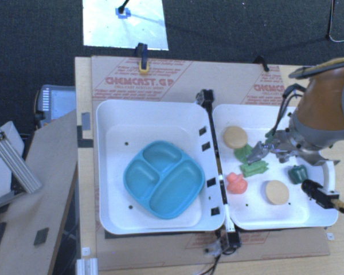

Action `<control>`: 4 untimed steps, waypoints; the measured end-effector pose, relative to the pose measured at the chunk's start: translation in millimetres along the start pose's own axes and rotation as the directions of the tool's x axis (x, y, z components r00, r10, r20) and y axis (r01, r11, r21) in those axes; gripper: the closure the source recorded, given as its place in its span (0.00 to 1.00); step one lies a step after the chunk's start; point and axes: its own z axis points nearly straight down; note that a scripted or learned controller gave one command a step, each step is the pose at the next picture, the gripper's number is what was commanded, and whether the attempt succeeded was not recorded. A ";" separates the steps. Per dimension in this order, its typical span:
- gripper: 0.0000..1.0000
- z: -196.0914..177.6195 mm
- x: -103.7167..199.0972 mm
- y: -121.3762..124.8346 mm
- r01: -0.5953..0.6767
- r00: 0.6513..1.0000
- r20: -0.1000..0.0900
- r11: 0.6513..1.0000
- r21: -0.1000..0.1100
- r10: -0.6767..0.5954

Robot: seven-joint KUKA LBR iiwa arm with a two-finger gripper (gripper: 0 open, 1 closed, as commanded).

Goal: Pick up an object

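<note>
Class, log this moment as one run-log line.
tool over right bin | above green toy | nothing lifted | plate in left bin

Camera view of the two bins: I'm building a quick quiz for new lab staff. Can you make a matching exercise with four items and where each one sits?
Items:
1. blue divided plate
2. pink toy
3. dark green toy
4. tool

Places:
A. right bin, near the divider between the bins
B. left bin
C. over the light green pieces in the right bin
D. right bin, near its right wall

Pairs: 1-B, 2-A, 3-D, 4-C
</note>
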 end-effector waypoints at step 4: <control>1.00 -60.8 -6.5 7.8 0.003 1.000 0.002 1.000 -0.010 -0.003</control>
